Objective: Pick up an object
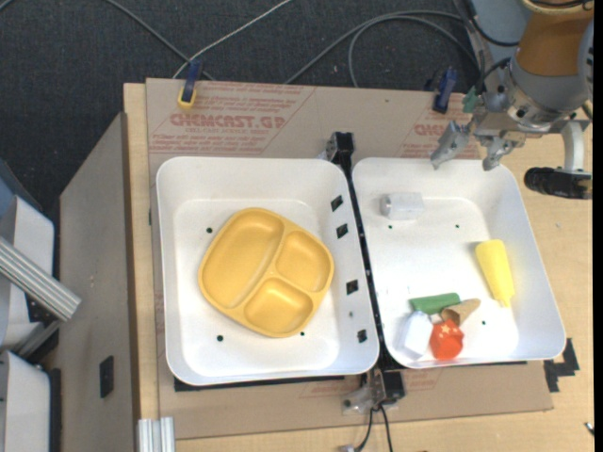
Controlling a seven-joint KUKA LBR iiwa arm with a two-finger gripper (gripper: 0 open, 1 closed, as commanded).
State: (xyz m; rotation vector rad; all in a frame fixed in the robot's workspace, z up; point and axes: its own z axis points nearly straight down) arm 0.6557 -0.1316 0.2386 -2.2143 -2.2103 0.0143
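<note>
Cardboard-topped worktop [236,111] holds two white bins. A yellow divided plastic plate [267,271] fills the left; a yellow corn-shaped toy [495,269] lies right. The claw [467,147], spread and empty, hovers above the far rim and may clip it descending.

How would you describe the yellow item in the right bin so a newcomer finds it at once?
Start at the right-hand shallow white bin, the one under the end effector. Along its right wall lies a yellow corn-cob-shaped toy, lengthwise and alone. Unlike the green, white and red pieces clustered at the bin's front, it is plain yellow, and it is much smaller than the yellow divided plate next door.
</note>
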